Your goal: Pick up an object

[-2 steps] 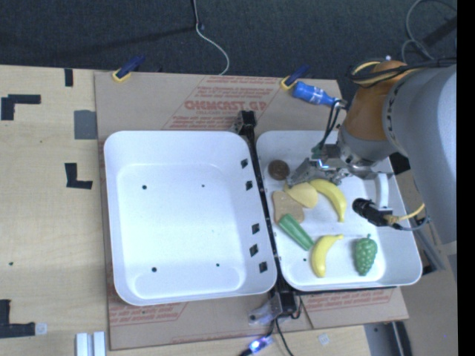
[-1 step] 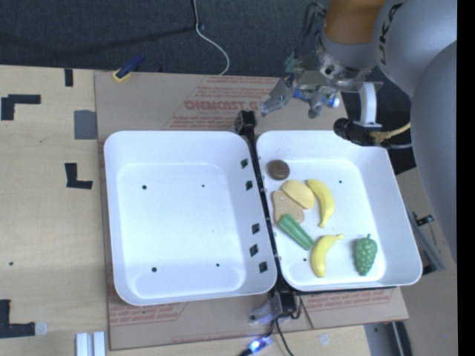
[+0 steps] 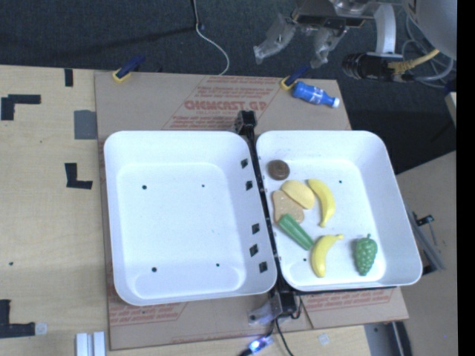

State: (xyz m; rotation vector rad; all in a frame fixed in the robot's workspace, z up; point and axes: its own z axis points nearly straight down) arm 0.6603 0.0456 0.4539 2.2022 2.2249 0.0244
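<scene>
**Above the far edge of the bench, gripper spread and holding nothing**

Up at the back of the bench, beyond both bins, the gripper (image 3: 295, 49) hangs in the air with its two pale fingers (image 3: 269, 44) splayed wide apart and nothing between them. It sits well clear of the toys, over the dark floor and the far edge of the brown board.

From the fixed camera looking down, the right bin (image 3: 386, 199) carries all the play food. A brown round piece (image 3: 278, 170) lies near the divider at the top. Just below it a yellow lemon-like piece (image 3: 298, 193) rests against a tan piece (image 3: 286, 209), and a curved banana (image 3: 323, 201) lies just beside them. A green pepper-like piece (image 3: 295, 231) slants below, with a second banana (image 3: 322, 253) near it and a green bunch of grapes (image 3: 364, 254) towards the right wall.

The left bin (image 3: 119, 221) sits alongside. A blue bottle (image 3: 314, 94) lies on the board (image 3: 215, 102) behind the right bin.
</scene>
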